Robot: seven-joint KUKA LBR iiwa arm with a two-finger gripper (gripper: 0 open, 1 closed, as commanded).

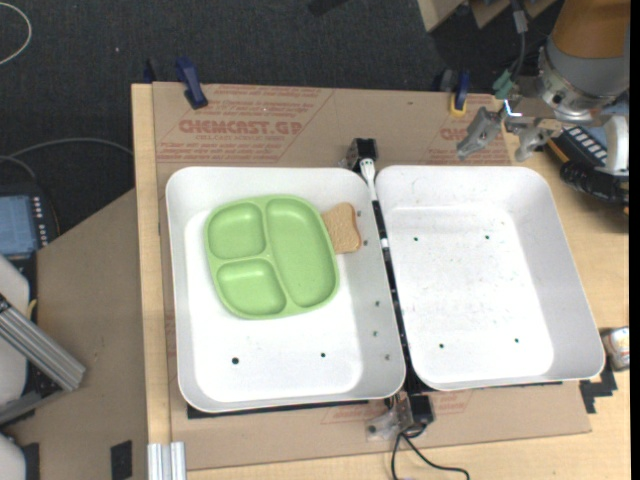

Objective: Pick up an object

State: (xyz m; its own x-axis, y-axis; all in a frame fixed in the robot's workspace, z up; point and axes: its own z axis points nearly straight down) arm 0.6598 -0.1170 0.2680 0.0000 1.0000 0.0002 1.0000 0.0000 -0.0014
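A green plate (pixel 272 256) with three compartments lies in the upper part of the left bin (pixel 280 368). A tan, toast-like slice (pixel 343 228) rests against the plate's right rim, near the divider between the bins. My gripper (pixel 500 140) hangs above the far edge of the right bin (pixel 480 288), well to the right of both objects. Its two fingers stand open and apart, with nothing between them.
The two white bins sit side by side on a cardboard sheet (pixel 250 123), held by blue clamps (pixel 190 83) at the back. A black bracket (pixel 363 153) sits at the top of the seam between the bins. Cables trail off the bench front.
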